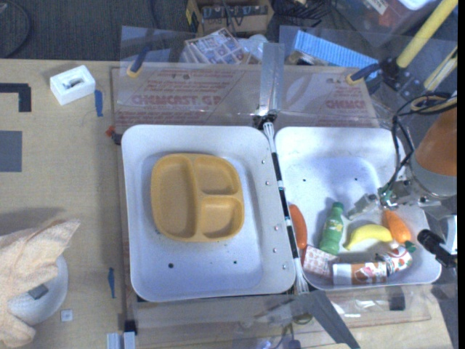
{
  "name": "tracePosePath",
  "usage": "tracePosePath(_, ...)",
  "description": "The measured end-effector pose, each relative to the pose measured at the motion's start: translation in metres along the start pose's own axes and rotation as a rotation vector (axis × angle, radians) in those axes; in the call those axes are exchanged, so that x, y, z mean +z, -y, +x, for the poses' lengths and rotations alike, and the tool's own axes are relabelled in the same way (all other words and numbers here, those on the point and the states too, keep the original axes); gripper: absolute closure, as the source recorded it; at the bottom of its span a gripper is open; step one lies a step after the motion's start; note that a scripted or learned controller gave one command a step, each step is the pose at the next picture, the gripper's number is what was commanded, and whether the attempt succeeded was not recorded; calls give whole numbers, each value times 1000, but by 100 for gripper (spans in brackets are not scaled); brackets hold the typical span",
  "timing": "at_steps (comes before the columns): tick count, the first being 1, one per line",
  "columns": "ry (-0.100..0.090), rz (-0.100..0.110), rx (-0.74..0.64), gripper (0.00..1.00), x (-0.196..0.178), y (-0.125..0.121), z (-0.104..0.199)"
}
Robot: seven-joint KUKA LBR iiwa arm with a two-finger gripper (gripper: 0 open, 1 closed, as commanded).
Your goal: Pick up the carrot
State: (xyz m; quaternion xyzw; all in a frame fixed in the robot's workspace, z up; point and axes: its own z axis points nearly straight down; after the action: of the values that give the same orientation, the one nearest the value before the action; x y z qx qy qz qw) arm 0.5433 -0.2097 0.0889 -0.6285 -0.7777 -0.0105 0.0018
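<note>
The carrot point(397, 226), short and orange, lies in the right bin point(320, 158) near its right wall, just right of a yellow banana point(368, 234). My gripper point(379, 199) reaches in from the right and sits just above and left of the carrot's upper end, close to it or touching it. The arm's orange band point(442, 147) shows at the right edge. Nothing visibly hangs from the gripper; the carrot rests on the bin floor.
A green bottle point(332, 227), a red-orange elongated item point(297, 226), a small box point(316, 259) and a lying tube point(370, 269) crowd the right bin's front. The left bin point(145, 267) holds a yellow divided tray point(196, 195). Cables hang by the arm.
</note>
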Motion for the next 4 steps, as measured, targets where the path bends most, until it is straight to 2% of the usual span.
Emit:
tracePosePath(1, -2, -3, 126, 0, -1, 17, 6)
tracePosePath(2, 3, 0, -42, 0, 0, 54, 11)
tracePosePath(3, 16, -3, -34, 100, -11, 56, 5)
tracePosePath(4, 20, 10, 168, 100, -93, -6, -13)
